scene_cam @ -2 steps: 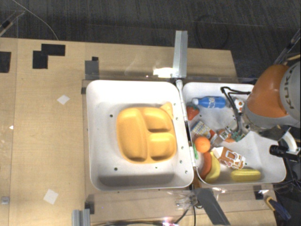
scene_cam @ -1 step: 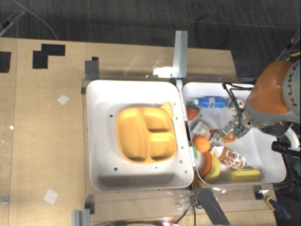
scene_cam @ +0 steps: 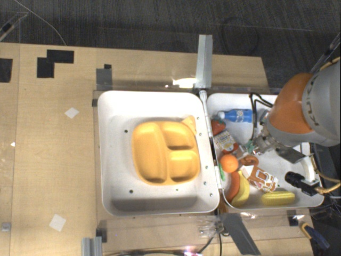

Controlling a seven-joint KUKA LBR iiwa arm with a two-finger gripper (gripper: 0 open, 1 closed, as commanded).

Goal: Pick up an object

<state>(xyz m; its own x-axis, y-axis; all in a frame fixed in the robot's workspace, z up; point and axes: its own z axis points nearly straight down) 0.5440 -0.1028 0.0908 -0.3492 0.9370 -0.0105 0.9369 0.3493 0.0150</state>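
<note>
Right bin (scene_cam: 311,200) | gripper (scene_cam: 254,151) low near left wall over packet and orange (scene_cam: 229,164), placed for a pick | grip state: cannot tell | banana (scene_cam: 241,189) at front-left corner | left bin (scene_cam: 114,143) carries yellow tray (scene_cam: 165,151)

The grey arm (scene_cam: 324,103) reaches in from the right edge of the view, its thick rounded body slanting down and to the left. The orange band (scene_cam: 290,108) wraps it just above the wrist. Below that band the wrist narrows to the gripper (scene_cam: 254,152), which points down and leftward, set low. A black cable (scene_cam: 259,103) loops beside the wrist's upper left.
</note>
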